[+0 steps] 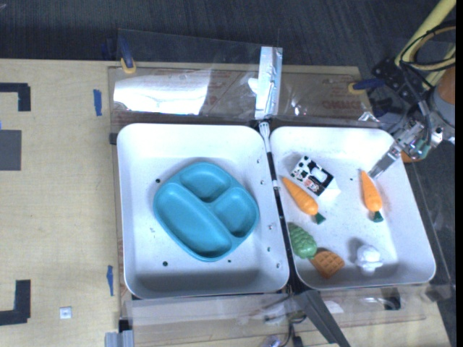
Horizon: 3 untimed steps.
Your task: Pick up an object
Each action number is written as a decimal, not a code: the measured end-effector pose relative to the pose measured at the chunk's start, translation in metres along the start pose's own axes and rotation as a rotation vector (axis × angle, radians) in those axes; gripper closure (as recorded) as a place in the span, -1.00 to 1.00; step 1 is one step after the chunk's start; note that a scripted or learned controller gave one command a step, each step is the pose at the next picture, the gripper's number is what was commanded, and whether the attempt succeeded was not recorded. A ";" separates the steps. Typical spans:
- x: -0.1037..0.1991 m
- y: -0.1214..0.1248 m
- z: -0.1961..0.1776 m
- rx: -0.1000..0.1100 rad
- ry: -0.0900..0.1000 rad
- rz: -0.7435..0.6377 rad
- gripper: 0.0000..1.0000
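With the tool poised at the right bin's upper right, its state indeterminate, the nearest toy carrot lies just below it; it is probably light, rigid and slick, best gripped across its thick orange middle.

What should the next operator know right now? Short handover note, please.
Gripper: above the right bin, at its upper right, just above the right-hand carrot; nothing seen between its fingers.
Right bin also holds a second carrot, a black-and-white card, a green toy, a waffle-like piece and a small white object.
Left bin: blue divided plate.
Done: nothing picked.
Left: grasp and lift one object.
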State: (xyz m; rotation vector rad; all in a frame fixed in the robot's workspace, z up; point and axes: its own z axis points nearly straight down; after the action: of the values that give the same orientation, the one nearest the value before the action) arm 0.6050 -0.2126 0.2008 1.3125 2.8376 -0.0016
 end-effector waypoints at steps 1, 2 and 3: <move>0.002 0.004 -0.007 -0.003 0.000 -0.005 1.00; 0.002 0.003 -0.007 -0.002 0.001 -0.005 -1.00; 0.001 -0.017 0.110 0.002 0.010 -0.105 -1.00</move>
State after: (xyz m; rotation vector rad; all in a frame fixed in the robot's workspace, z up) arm 0.5929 -0.2232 0.0902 1.1648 2.9114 0.0012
